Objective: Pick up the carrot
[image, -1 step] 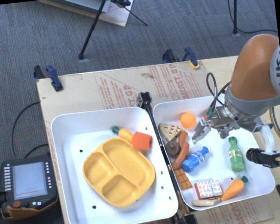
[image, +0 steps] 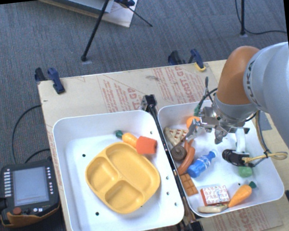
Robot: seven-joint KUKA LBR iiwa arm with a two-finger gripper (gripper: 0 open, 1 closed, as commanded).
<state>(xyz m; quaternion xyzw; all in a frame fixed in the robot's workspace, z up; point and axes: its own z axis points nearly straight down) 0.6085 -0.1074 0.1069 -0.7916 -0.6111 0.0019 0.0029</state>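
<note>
An orange carrot (image: 240,194) with a green tip lies near the front right corner of the right bin (image: 274,182). A second small orange piece with a green end (image: 128,138) lies in the left bin (image: 71,200), behind the yellow plate. My gripper (image: 209,128) hangs over the back middle of the right bin, above the waffle and hot dog area. It is well behind the carrot and apart from it. Nothing shows held in it.
In the right bin lie a waffle (image: 176,134), a hot dog (image: 186,158), a blue bottle (image: 200,164), a chocolate bar (image: 188,184), a red-and-white box (image: 215,194), a pale banana (image: 212,209) and a green piece (image: 245,170). The left bin holds a yellow divided plate (image: 122,178) and an orange block (image: 146,145).
</note>
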